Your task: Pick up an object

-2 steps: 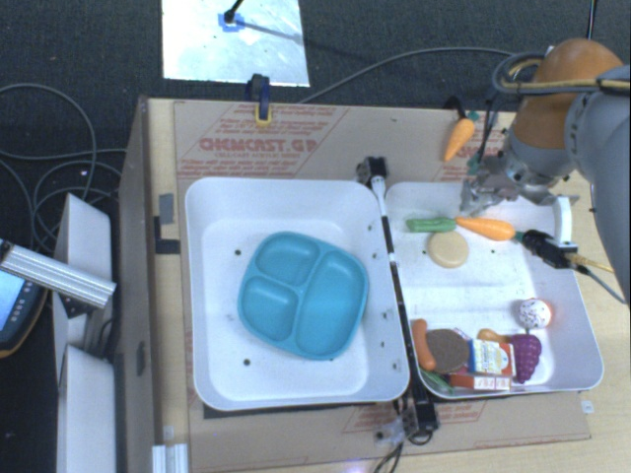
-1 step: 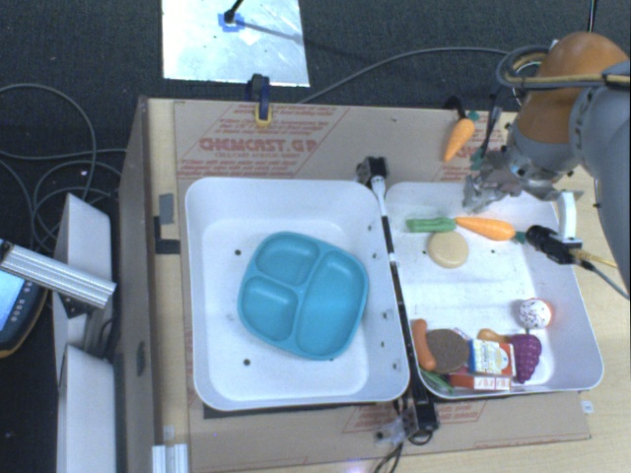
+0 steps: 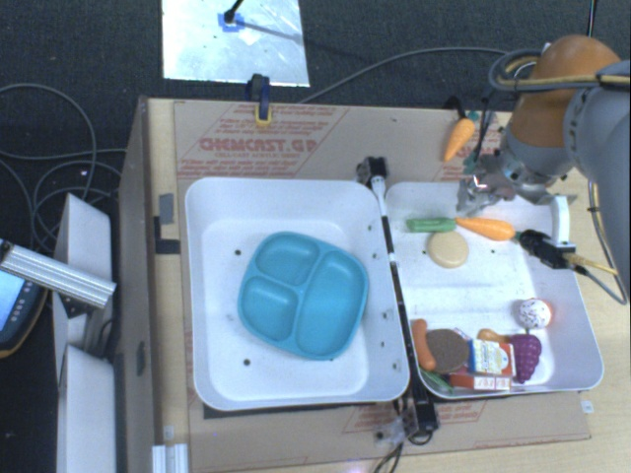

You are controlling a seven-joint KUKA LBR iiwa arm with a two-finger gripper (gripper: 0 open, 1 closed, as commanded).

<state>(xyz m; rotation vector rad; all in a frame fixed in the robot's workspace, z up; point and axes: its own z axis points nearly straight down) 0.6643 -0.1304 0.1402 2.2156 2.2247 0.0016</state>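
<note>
Looking down from the one camera, you see the arm (image 3: 592, 116) reach in from the upper right of the frame, with its claw (image 3: 477, 193) low over the far edge of the right bin (image 3: 488, 289). You cannot tell from here whether the claw is spread or pressed together. The nearest thing to pick is the carrot (image 3: 485, 228), lying crosswise on the bin floor just below the claw in the frame; you cannot tell whether the two touch. A green pod (image 3: 431, 224) lies just left of the carrot, nearly end to end with it, and a beige disc (image 3: 449, 251) sits just below the spot where they meet. Further down, near the bin's right wall, rests a pale ball (image 3: 533, 312). Packed along the bin's lower edge are an orange stick (image 3: 422, 341), a brown disc (image 3: 447, 348), a small carton (image 3: 490, 356) and purple grapes (image 3: 527, 353), all close together. A second carrot (image 3: 457, 138) lies tilted on the bare worktop (image 3: 296, 131) outside the bin, above and a little left of the claw in the frame. In the middle of the frame, the left bin (image 3: 222, 254) carries a blue plate (image 3: 303, 294) with three compartments, set near its centre, well apart from the claw. A clamp (image 3: 259, 97) grips the worktop's upper edge, left of centre.
</note>
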